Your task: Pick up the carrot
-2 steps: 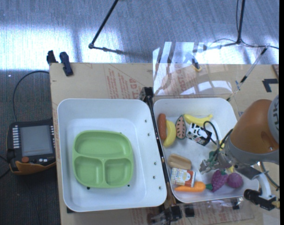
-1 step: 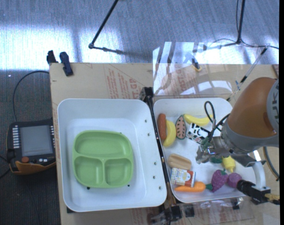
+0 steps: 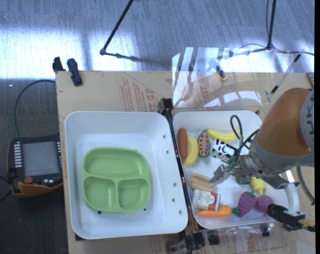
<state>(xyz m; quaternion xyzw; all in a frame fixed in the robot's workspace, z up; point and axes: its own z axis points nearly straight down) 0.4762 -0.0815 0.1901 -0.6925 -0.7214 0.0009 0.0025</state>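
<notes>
Claw point(image 3: 221, 174) low in right bin point(image 3: 244, 115), above carrot point(image 3: 215, 212).

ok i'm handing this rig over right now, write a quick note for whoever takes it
Gripper: over the middle of the right bin, above the toy food, with nothing seen between its fingers; whether they are open or shut can't be told from this view.
Carrot: lying flat near the front edge of the right bin, just below the small carton and left of the purple grapes.
Left bin: holds the green divided plate.
Done: nothing yet; the carrot is not picked up.
Left: bring the gripper toward the front of the bin, over the carrot, close on it and lift.
</notes>
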